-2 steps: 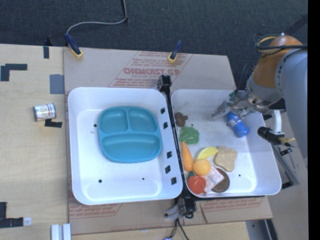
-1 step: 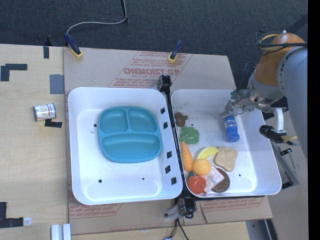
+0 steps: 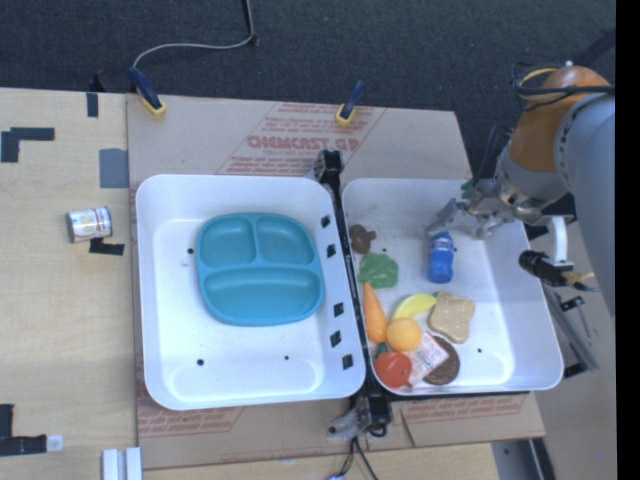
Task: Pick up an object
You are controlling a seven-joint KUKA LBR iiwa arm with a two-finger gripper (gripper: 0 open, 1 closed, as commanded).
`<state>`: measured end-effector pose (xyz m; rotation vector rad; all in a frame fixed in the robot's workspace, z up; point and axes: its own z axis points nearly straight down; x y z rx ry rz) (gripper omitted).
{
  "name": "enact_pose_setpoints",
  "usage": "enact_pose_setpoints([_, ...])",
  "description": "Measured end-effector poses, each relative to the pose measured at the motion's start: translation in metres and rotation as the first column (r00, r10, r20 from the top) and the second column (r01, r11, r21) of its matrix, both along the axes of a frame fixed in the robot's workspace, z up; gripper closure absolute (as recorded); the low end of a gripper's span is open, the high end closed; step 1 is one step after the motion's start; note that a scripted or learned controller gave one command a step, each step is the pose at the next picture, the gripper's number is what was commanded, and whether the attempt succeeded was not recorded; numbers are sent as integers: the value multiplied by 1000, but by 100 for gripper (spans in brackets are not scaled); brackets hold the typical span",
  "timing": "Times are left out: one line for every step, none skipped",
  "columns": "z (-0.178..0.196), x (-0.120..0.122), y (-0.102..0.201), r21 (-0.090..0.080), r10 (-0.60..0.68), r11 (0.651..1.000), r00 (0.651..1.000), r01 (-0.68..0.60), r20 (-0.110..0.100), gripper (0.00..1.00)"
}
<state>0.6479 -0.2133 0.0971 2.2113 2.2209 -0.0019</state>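
Tape roll (image 3: 89,224) sits far left on the wooden bench, well apart from the bins. Left bin (image 3: 160,298) holds a blue divided plate (image 3: 260,268), lying flat near the bin's middle, three compartments up.

Black divider (image 3: 335,248) runs between the two bins.

Right bin (image 3: 520,348) carries the toy food, mostly bunched along its left and near side:
- small brown piece (image 3: 360,237) near the divider
- green leafy piece (image 3: 379,269) just below it
- carrot (image 3: 373,313) lying lengthwise below the green piece, tip toward it
- banana (image 3: 412,305) and orange ball (image 3: 404,335) just right of the carrot, touching each other
- red tomato (image 3: 393,368) at the near edge
- small packet (image 3: 430,352) over a brown cookie (image 3: 445,366)
- bread slice (image 3: 452,317) right of the banana
- blue bottle (image 3: 441,257) on its own toward the bin's middle, lying roughly flat

Gripper (image 3: 452,216) is low over the right bin, directly above the blue bottle's cap end. Fingers spread apart; nothing visibly between them. Whether a fingertip touches the bottle cap: can't tell.

Arm (image 3: 545,138) enters from the right, orange band above the wrist.
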Motion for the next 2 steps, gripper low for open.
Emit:
enact_pose_setpoints([-11, -43, 95, 7, -2, 1000, 1000, 2, -2, 0])
enact_pose_setpoints([0, -42, 94, 6, -2, 1000, 1000, 2, 1, 100])
